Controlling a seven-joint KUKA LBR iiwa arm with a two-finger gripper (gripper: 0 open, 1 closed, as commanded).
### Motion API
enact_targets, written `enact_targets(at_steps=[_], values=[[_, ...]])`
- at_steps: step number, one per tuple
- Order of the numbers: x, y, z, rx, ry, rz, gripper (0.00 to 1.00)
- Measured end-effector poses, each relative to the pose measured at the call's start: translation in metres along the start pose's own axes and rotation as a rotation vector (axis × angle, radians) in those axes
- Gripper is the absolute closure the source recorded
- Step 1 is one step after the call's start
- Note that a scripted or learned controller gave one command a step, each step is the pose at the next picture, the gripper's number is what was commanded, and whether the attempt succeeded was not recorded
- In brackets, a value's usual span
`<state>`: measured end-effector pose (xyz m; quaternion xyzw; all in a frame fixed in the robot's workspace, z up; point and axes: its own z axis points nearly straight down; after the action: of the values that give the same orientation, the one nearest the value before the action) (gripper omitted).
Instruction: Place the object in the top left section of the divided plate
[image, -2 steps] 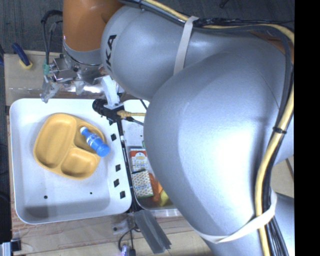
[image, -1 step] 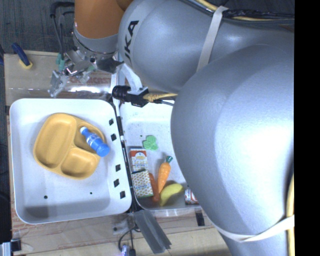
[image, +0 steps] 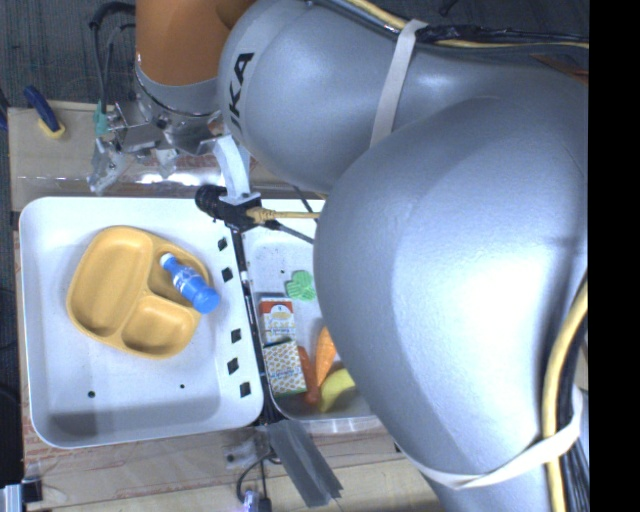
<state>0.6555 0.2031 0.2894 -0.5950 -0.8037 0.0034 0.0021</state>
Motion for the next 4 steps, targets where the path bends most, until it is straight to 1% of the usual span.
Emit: enact_targets(at_steps=[1,2,3,4], values=[[0.007,0.002,-0.067,-0.004,0.0,-0.085,0.0],[0.005,0.001,-0.002,0.0,-0.001,-0.096,0.0],[0.009,0.002,-0.038,-0.004,0.0,-0.157,0.0],[0.006,-0.001,-0.033,0.001,0.0,0.171,0.0]])
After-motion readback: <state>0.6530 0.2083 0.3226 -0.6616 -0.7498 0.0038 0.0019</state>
